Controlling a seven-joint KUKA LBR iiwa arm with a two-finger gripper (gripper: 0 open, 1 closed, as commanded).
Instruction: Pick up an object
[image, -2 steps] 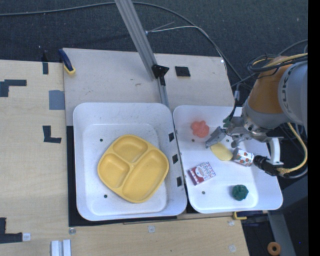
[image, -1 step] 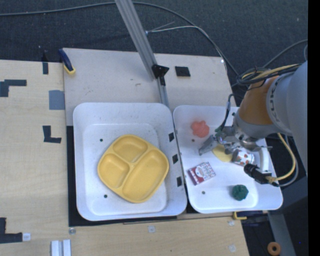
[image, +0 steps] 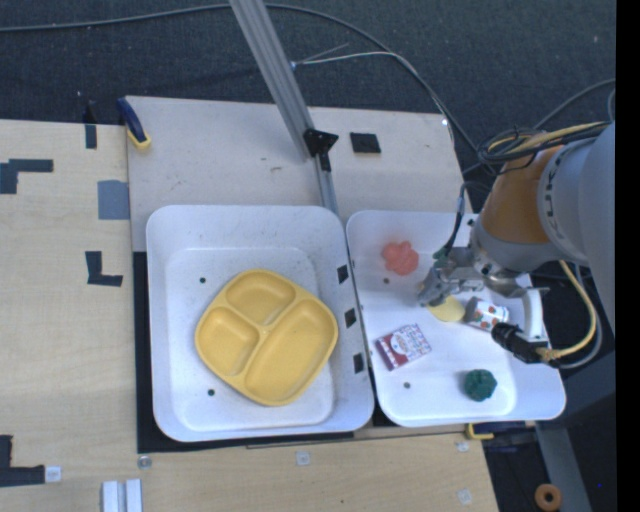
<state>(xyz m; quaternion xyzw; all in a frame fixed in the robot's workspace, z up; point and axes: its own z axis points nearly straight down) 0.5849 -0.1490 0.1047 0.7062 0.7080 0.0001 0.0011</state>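
Observation:
The right bin (image: 455, 400) holds a pink-red lump (image: 400, 258) at its far side, a pale yellow piece (image: 447, 309) near the middle, a red and white packet (image: 403, 346) lying flat, and a dark green ball (image: 480, 384) toward the front right. A small red and white item (image: 487, 316) lies just right of the yellow piece. My gripper (image: 437, 288) hangs low over the bin, directly above and left of the yellow piece, with the grey arm and its orange band (image: 515, 205) behind it. The fingertips are too small and dark to read.
The left bin (image: 175, 250) carries a yellow divided tray (image: 266, 336) in its middle. A metal pole (image: 285, 85) slants up from between the bins. Cables (image: 565, 340) loop off the wrist along the right bin's edge. Bare bench (image: 60, 300) extends to the left.

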